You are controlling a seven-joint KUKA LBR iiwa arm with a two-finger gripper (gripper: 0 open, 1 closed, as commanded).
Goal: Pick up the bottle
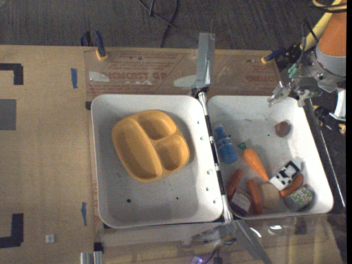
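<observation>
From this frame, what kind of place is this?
Likely a robot lab bench for pick tests. Two white bins sit clamped to a board with blue tape marks, toy food and a bottle lie in the right bin, and cables trail on the floor.

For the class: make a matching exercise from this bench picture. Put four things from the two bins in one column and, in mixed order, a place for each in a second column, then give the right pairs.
Things
1. blue bottle
2. yellow divided plate
3. small brown ball
4. carrot

Places
A. in the left bin
B. upper part of the right bin, lying alone
C. against the right bin's left wall
D. middle of the right bin, just right of the bottle

Pairs: 1-C, 2-A, 3-B, 4-D
</observation>
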